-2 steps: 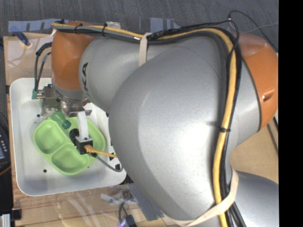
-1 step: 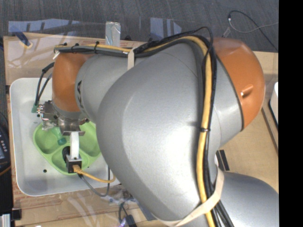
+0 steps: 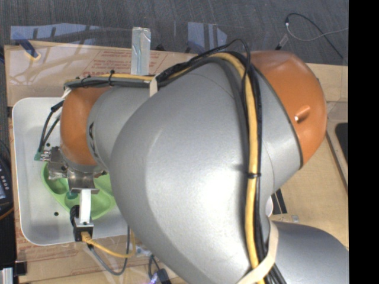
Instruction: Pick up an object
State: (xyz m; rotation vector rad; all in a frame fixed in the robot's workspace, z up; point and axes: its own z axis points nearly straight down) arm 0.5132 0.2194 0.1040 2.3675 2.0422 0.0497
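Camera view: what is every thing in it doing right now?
Shallow white plastic bin on the left: sitting flat on the bench, partly covered.
Bright green thing: lying in that bin, partly hidden.
Grey robot arm with orange band: bent down into that bin, wrist over the green thing.

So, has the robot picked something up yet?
Not yet, as far as I can see. Done: the arm is over the left white bin. In hand: its tool sits right at a green thing. Left: lifting it; the green thing lies in the bin.
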